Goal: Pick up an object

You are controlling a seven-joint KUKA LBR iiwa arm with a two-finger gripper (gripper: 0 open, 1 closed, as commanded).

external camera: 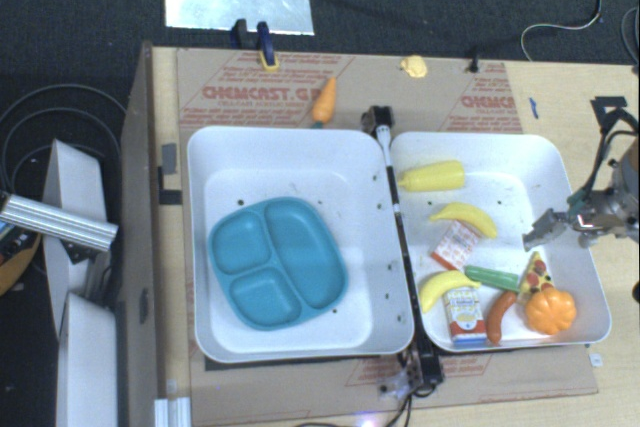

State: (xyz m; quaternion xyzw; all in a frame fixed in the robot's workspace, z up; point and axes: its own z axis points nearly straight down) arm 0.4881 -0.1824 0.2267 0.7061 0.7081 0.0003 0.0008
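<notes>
My claw (549, 227) hangs at the three o'clock rim of the right shallow white plastic bin (500, 151), and I cannot tell its state. I judge this the approach step. Nearest, toward seven o'clock, sits the round orange plastic pumpkin (551, 310), touching a small pizza slice toy (537, 267). Next I'd descend squarely over the pumpkin.

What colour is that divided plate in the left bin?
Teal blue; the divided plate shows in the camera view.
</notes>
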